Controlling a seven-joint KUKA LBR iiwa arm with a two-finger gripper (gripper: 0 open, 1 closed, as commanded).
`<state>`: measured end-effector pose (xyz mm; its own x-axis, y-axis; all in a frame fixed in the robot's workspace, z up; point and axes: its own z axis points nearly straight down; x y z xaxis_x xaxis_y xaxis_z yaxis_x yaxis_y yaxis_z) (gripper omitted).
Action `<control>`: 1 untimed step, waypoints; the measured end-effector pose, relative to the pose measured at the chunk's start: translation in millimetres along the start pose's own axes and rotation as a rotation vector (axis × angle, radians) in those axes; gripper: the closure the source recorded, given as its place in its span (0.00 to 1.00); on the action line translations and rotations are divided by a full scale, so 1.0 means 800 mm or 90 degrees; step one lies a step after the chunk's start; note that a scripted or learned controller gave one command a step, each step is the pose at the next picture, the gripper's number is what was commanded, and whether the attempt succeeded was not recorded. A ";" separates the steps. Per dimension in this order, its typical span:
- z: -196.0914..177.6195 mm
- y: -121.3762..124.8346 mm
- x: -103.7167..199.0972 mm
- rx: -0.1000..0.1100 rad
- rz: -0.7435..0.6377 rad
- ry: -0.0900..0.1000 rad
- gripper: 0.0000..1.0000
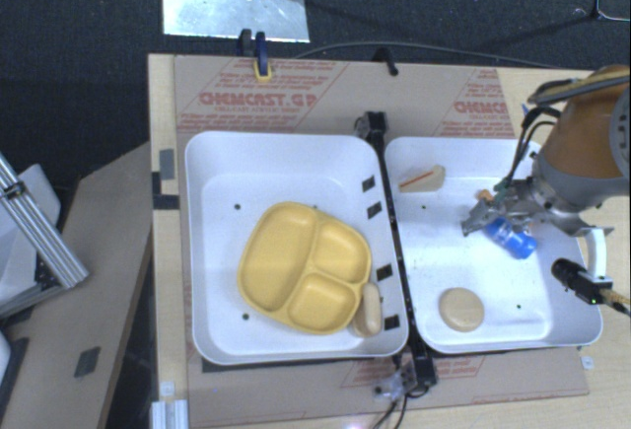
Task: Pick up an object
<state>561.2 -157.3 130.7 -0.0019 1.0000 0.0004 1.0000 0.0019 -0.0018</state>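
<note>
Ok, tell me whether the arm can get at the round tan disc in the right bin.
Probably yes. The round tan disc lies alone on bare floor of the right white bin, nothing over it, the end effector nearby in that bin.

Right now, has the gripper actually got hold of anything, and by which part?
Cannot be told. The gripper is low in the right bin, right against the blue object, but whether that object sits between its fingers is not clear here.

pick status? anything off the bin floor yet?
Done: the arm's gripper is down in the right bin, beside the blue object. In hand: nothing visibly gripped. Left: grasp and lift. The round tan piece and wedge lie untouched.
</note>
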 end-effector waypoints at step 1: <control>-0.017 0.002 -0.001 -0.003 -0.001 -0.001 1.00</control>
<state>562.7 -158.0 144.1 -0.0027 1.0000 -0.0012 1.0000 0.0027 0.0035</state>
